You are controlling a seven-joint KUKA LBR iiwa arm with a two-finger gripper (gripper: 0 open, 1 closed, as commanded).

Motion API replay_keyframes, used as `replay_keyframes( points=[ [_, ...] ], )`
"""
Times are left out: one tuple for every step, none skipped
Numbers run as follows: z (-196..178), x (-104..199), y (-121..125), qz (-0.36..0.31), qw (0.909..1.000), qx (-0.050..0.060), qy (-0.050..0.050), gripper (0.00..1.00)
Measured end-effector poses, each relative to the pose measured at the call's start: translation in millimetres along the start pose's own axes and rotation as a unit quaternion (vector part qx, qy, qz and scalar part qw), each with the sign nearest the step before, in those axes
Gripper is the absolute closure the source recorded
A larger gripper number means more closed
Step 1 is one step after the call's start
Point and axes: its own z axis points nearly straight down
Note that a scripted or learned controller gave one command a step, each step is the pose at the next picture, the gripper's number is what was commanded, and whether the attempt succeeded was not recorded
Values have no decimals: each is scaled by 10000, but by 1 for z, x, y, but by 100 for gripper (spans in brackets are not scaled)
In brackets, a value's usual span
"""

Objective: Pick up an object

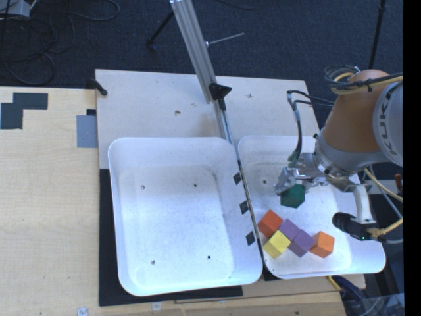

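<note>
Green block (293, 196) sits in right bin (368, 262), directly under gripper (294, 182); finger state cannot be told. Likely light, rigid, flat-faced: best pinched across 2 opposite sides. Orange, purple, yellow blocks (295, 234) cluster nearby, toward near rim.

A robotics lab: an industrial arm (358, 120) reaches over two white bins (131, 157) on a tabletop (46, 196), an aluminium camera mast (197, 51) rises behind, and cables (39, 38) trail across dark carpet.
</note>
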Motion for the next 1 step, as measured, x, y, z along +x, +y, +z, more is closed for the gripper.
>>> replay_keyframes(
  points=[
    [5, 67, 64, -8, 10000, 10, -1, 100]
  ],
)
